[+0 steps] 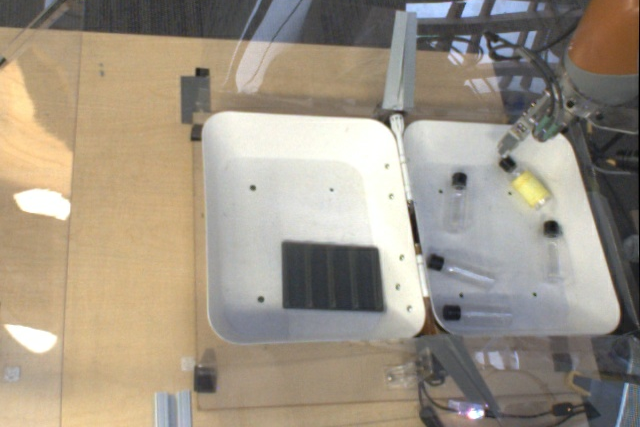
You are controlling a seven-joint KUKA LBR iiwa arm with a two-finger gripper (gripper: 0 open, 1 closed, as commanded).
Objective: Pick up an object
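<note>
In the right bin (600, 310) lies a small yellow bottle (530, 189) with a black cap, near the back right. Several clear vials with black caps lie around it: one upright-looking at the back left (458, 200), one at the right (552, 250), and two near the front left (462, 269) (478, 314). My gripper (530, 127) hangs over the bin's back right corner, just above and behind the yellow bottle, below the orange band of the arm (608, 25). Nothing shows held in it.
The left bin (230, 215) holds a flat black ridged block (332, 276) toward its front. A metal post (401, 60) stands behind the seam between the bins. Cables and framing crowd the back right and the front edge below the right bin.
</note>
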